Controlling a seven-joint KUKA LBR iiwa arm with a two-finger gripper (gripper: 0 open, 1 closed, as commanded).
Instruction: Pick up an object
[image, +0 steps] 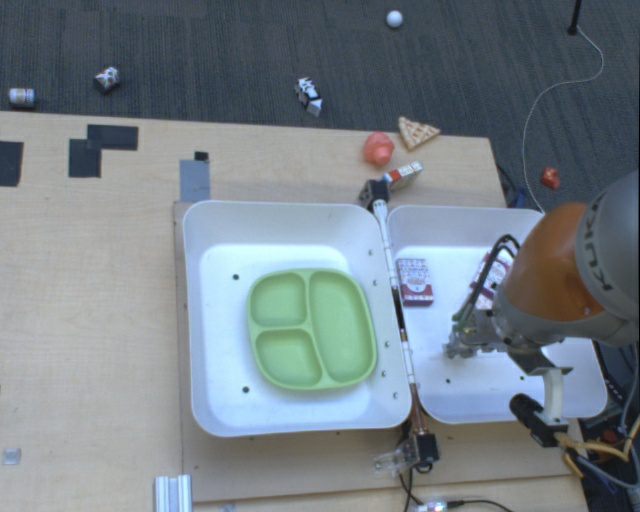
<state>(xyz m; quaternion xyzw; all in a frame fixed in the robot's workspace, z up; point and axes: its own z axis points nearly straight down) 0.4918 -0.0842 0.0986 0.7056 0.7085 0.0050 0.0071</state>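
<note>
Camera view: small red-and-white packet (414, 281) up-left of the tool (462, 338), apart; tool's grip state indiscernible.

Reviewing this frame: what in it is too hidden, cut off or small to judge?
- Gripper: camera view, the arm's bulk covers it; finger state unreadable.
- Right bin: its right part lies under the arm; contents there hidden.
- Small red and white packet: print too small to read.
- Bits on the carpet: too small to identify.

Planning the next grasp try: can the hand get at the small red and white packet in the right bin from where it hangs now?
Probably yes. The packet lies flat and alone near the right bin's left wall, with bare floor between it and the hand.
</note>
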